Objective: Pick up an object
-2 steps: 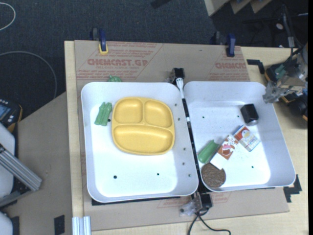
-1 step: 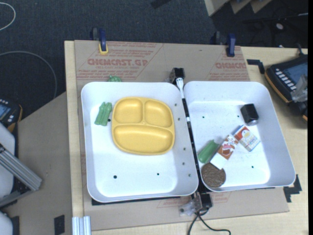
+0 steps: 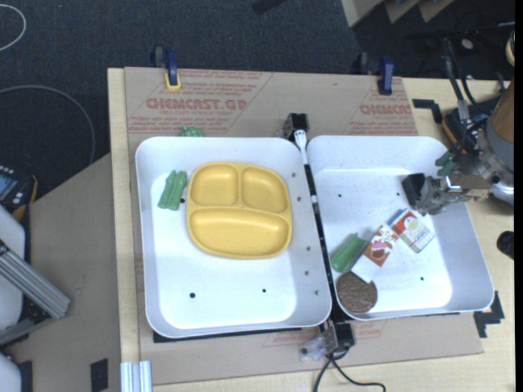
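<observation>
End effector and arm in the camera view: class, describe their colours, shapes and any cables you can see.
The end effector is a compact assembly of pale silvery metal with dark grey parts. The arm behind it is rounded and grey. Thin dark cables curve beside it. Any markings are too small to read.

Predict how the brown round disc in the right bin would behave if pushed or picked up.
The brown disc lies flat and looks thin, so it would probably slide rather than roll. Its low edge likely offers little to grip. Sitting close to the right bin's front wall, it may jam there if pushed that way.
</observation>
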